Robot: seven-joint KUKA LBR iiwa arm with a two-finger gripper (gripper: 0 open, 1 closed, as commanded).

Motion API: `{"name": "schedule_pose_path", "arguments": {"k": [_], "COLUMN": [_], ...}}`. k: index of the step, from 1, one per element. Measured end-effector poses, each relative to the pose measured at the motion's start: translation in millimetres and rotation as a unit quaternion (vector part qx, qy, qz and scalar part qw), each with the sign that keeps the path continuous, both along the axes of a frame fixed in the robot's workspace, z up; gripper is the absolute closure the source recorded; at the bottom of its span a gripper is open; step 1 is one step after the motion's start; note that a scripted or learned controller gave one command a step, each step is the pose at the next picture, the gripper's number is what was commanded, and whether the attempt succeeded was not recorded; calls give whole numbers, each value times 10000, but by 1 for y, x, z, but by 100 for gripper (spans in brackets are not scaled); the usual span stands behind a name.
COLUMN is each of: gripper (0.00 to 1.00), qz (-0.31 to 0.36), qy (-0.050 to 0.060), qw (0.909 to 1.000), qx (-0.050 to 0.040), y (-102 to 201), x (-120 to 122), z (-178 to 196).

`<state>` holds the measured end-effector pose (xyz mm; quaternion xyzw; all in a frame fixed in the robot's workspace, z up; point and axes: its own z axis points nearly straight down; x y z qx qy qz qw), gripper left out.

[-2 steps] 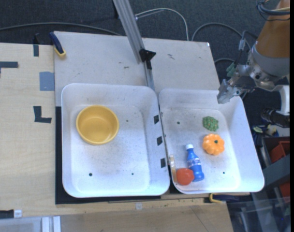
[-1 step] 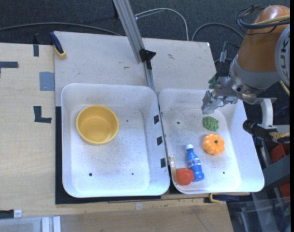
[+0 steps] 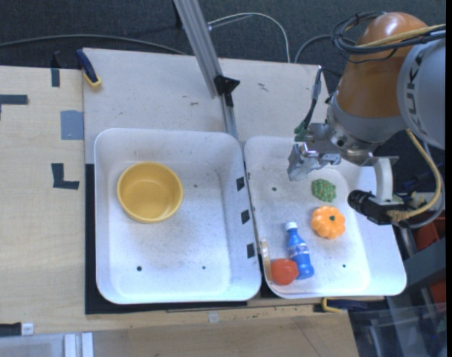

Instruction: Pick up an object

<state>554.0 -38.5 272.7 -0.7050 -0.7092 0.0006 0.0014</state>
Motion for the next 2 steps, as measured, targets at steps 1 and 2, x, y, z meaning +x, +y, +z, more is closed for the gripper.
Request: {"name": "schedule_pose_path", "arguments": {"k": [1, 2], "gripper": [100, 100], "qz": [1, 1], "qy": [5, 9], "qw": [10000, 10000], "qx": [1, -2], "y": [53, 101], "x": [-25, -48], "z": [-6, -16]}}
